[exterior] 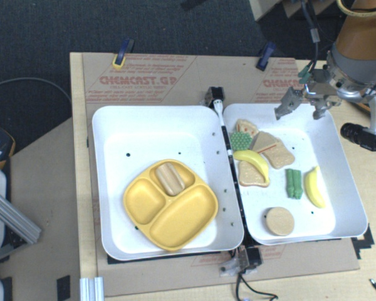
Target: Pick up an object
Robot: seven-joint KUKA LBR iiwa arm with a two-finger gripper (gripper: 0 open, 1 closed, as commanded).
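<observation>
Nearest in the right bin (346,187) lies a round tan cookie (279,221). Just beyond it a green pickle (293,183) rests upright beside a yellow banana (314,187) toward the right wall. Further back, a second banana (253,162) lies across toast slices (272,150), with a green waffle piece (240,141) next to the divider. In the left bin (113,143) a yellow sectioned tray (175,212) carries a tan bread roll (170,179). Farthest, over the right bin's back edge, the pincer (306,105) hangs spread apart, grasping nothing, well clear of the food. The tabletop (81,168) is brown board.
</observation>
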